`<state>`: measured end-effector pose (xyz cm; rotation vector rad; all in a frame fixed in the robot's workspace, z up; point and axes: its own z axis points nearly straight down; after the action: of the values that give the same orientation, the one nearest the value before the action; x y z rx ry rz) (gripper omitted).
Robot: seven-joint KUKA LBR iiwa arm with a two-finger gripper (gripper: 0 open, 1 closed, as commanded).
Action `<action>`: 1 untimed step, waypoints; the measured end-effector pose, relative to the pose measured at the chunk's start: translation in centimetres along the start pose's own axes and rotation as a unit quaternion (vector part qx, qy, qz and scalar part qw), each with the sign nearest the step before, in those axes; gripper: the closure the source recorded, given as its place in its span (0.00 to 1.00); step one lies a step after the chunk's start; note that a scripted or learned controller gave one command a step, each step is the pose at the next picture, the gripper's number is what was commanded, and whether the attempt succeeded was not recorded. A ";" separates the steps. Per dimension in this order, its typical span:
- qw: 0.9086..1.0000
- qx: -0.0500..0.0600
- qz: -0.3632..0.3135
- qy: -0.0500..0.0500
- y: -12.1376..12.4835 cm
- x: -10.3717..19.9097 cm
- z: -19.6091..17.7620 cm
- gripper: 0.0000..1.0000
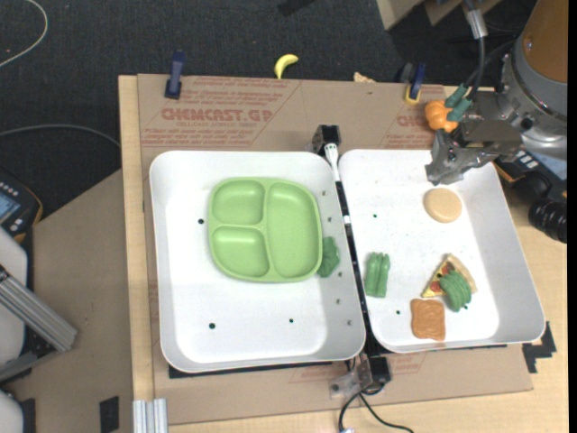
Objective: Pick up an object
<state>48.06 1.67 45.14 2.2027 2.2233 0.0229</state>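
Cardboard-topped bench (pixel 225 115) on dark floor (pixel 108 25), two white bins (pixel 180 242); jaws' state unclear.

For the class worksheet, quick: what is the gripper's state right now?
Gripper: cannot be told; it hangs just above the tan disc in the right bin.

View: one fixed camera above the bench, looking down at a slant.
Facing: bench's far edge toward frame top, near edge at bottom.
Coverage: left bin (pixel 171 269) and right bin (pixel 514 269) both whole, side by side; dark floor beyond.
Range: moderate; bins occupy most of frame.
Arm entry: arm (pixel 532 88) from upper right.
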 end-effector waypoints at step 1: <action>1.000 0.007 0.000 0.000 0.0 7.3 -1.0 1.00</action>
<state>47.94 8.98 46.18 2.2099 2.2302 0.0083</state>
